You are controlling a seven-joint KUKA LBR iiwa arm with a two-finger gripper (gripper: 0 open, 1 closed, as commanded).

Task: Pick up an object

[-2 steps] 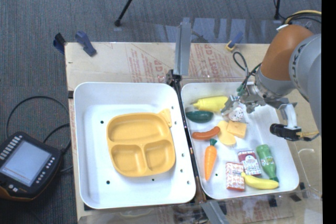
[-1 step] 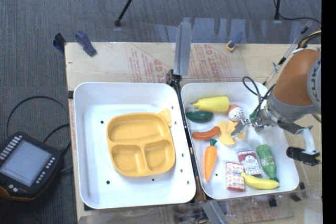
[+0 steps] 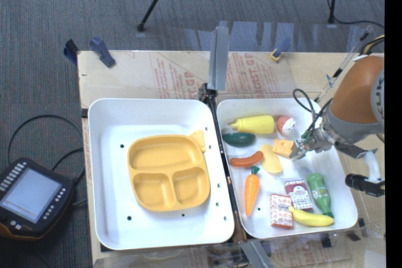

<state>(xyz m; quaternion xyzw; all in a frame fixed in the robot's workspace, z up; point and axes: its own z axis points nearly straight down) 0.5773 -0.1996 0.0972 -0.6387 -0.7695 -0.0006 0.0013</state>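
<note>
Low over the right bin, the gripper touches a cheese wedge; finger state unclear.

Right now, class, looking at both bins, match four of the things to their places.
1. yellow divided tray
2. carrot
3. banana
4. mustard bottle

a. near front edge of right bin
b. far end of right bin
c. left bin
d. right bin, close to the middle divider

Pairs: 1-c, 2-d, 3-a, 4-b
</note>
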